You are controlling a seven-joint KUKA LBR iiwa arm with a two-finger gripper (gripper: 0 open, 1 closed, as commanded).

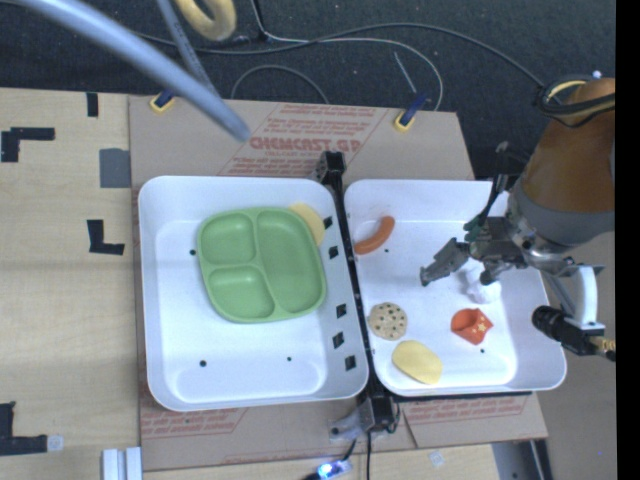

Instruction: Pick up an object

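Reaching in from three o'clock, the gripper (470,268) hangs over the right bin (500,373); whether it is released or clenched I cannot tell. Beneath it, a red object (471,325) lies at six o'clock, a cookie (387,319) at eight, a sausage (375,235) at ten.

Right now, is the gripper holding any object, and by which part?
Cannot be told: the gripper hovers above a small white object in the right white bin, its grasp unclear.
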